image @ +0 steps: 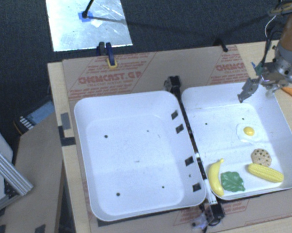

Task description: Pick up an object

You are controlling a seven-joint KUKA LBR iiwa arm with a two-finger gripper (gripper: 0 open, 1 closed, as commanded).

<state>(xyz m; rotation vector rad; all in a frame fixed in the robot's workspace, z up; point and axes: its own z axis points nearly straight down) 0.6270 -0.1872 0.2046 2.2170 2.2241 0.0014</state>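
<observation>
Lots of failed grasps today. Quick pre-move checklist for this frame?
1. Targets present in right bin: ok; fried egg, cookie, corn, banana, green leaf.
2. Gripper over right bin: ok, at its far edge.
3. Gripper above a target: not ok, all lie nearer the camera.
4. Finger state: cannot tell.
5. Target isolation: fried egg apart, ok; banana and green leaf touching, not ok.

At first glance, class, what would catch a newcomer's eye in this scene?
The bright toy foods clustered at the near end of the right bin: a banana, green leaf, corn cob, cookie and fried egg. The gripper hovers at that bin's far edge.
</observation>
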